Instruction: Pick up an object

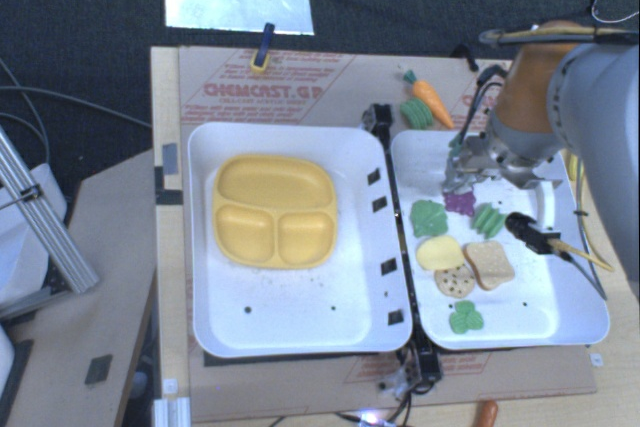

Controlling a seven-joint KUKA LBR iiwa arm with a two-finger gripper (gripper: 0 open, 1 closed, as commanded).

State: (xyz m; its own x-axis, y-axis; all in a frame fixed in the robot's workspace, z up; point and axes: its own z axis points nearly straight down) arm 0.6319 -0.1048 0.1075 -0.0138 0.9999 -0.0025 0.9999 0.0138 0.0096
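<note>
Where the pincer (459, 181) hangs low in the right bin (575, 320), finger state unreadable, a purple toy (461, 204) lies touching at its 6 o'clock, a green leaf (428, 218) at 7.

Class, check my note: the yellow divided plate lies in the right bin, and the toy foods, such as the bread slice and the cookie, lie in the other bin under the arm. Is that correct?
Not quite. The camera view shows the yellow divided plate in the left bin, not the right. The rest stands: the bread slice and the cookie lie in the other bin, where the gripper reaches down.
</note>
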